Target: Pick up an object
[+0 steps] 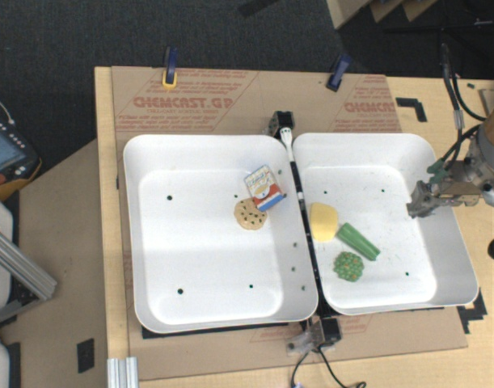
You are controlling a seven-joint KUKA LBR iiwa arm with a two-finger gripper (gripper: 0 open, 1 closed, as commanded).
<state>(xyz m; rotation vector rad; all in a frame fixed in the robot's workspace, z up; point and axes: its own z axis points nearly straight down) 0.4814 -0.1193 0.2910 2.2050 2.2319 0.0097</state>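
Note:
The left bin point(149, 241) holds a round tan cookie point(250, 214) and a small white, blue and red carton point(263, 187), both near its right wall. In the right bin point(449, 273) lie a yellow wedge point(323, 221), a green cylinder point(358, 242) and a green bumpy ball point(348, 267), grouped toward the bin's left side. My gripper point(423, 200) hangs at the right bin's right rim, well to the right of those objects. Nothing shows between its fingers.
Both bins sit on a brown cardboard sheet point(230, 95) held by a yellow-blue clamp point(170, 69) and a blue clamp point(339, 72) at the back. A black fixture point(280, 124) joins the bins at the back, another point(321, 334) at the front.

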